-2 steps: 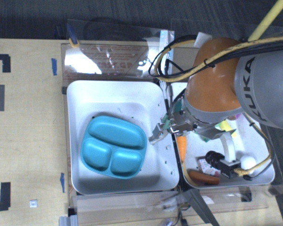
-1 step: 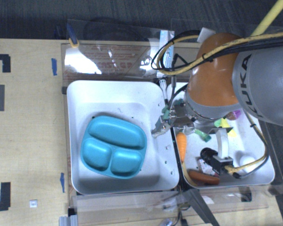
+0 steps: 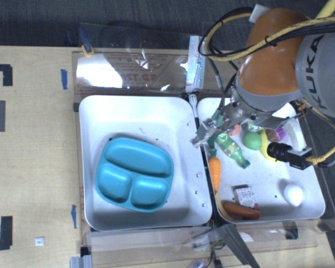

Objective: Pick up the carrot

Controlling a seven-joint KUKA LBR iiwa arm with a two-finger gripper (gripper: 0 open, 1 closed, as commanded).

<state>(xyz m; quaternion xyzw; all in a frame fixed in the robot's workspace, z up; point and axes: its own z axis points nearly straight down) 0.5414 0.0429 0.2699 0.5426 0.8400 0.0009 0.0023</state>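
Note:
The carrot (image 3: 214,172), small and orange with a green top, lies against the left wall of the right bin (image 3: 312,205), its length running toward the front. My gripper (image 3: 207,132) hangs just above and behind the carrot's green end, over the divide between the two bins. Nothing is visibly held in it. The orange wrist band and grey arm hide the back part of the right bin.
A green bottle (image 3: 233,149) lies right beside the carrot, with a green ball (image 3: 252,140) and a yellow item (image 3: 266,150) behind it. A brown sausage (image 3: 240,209), a small packet (image 3: 244,194) and a white egg (image 3: 293,195) sit near the front. A blue divided plate (image 3: 135,172) rests in the left bin (image 3: 95,116).

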